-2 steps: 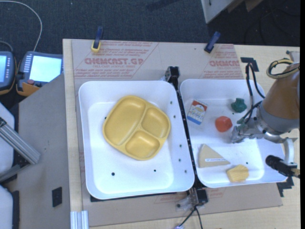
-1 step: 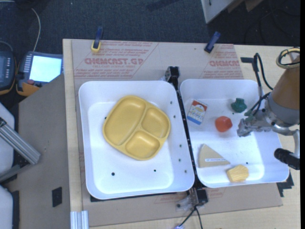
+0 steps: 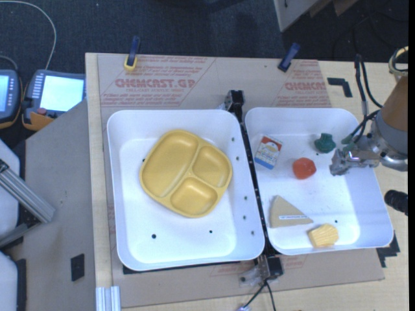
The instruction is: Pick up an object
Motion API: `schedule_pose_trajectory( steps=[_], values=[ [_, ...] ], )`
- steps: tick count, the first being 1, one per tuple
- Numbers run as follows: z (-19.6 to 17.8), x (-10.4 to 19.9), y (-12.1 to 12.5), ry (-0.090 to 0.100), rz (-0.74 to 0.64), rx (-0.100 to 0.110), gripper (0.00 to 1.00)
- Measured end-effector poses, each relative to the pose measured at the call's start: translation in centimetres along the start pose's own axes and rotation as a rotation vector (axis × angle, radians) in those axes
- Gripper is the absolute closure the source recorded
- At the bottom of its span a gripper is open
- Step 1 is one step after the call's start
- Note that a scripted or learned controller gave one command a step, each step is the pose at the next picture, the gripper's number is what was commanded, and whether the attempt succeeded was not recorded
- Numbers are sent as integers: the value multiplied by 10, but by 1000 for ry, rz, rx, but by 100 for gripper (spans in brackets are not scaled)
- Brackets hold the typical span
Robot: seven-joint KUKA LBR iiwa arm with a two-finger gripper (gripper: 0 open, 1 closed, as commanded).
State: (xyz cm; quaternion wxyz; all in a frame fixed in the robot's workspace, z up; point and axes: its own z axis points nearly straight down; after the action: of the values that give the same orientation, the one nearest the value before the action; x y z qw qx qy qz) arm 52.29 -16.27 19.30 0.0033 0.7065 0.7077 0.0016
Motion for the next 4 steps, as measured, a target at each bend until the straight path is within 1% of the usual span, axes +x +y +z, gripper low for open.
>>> schedule_pose_trajectory(
  steps=[1, 3, 4],
  values=[
    [-45, 0, 2, 0, 0, 0, 100],
    [-59, 109, 28, 4, -5, 4, 100],
    [-51, 151, 35, 4, -2, 7, 100]
  ],
)
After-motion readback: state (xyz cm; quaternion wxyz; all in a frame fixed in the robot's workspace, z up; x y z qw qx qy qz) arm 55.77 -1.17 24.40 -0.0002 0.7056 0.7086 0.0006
